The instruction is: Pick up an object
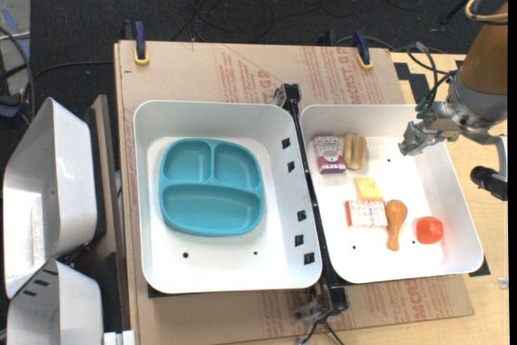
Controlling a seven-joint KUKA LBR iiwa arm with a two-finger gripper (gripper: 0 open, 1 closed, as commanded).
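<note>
While hand [414,140] hovers, toys [370,213] lie nr drumstick [394,220].

Red printed lettering runs across the brown cardboard sheet [242,69] under the two bins, along its far and near edges, seen upside down or reversed and not legible. The small maroon-and-white packet [329,153] and red-and-white packet [367,214] carry print too small to read.

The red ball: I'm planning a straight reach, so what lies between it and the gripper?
Bare white bin floor. In the camera view, nothing sits between the gripper and the red ball.
</note>
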